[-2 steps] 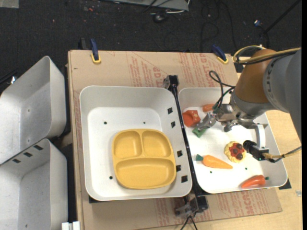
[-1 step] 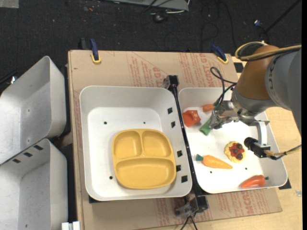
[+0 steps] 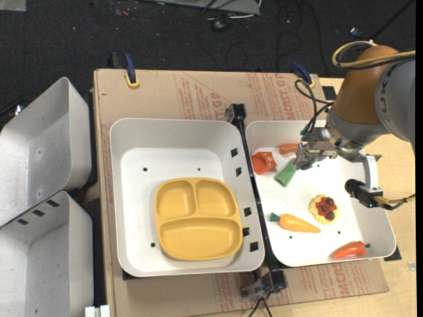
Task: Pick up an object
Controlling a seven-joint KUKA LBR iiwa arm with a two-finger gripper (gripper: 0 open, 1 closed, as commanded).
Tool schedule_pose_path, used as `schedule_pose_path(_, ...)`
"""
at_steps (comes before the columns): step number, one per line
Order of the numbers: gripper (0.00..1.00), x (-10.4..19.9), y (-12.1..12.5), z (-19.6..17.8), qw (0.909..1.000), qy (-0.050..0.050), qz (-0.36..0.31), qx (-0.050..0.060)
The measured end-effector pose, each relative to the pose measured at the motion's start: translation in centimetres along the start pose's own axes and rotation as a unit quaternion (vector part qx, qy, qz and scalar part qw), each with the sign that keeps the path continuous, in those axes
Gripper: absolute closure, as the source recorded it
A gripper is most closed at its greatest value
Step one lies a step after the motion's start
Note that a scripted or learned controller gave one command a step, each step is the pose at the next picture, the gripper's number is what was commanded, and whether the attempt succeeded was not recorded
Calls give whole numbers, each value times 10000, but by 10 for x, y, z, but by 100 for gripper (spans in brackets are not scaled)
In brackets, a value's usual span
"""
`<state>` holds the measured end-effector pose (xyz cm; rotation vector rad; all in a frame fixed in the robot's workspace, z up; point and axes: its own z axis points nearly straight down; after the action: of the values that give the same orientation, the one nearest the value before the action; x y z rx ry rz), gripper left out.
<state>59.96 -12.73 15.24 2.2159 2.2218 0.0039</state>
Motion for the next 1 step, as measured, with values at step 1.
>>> schedule_pose_path(1,100,6,8,-59,10000,-3,-6,-12)
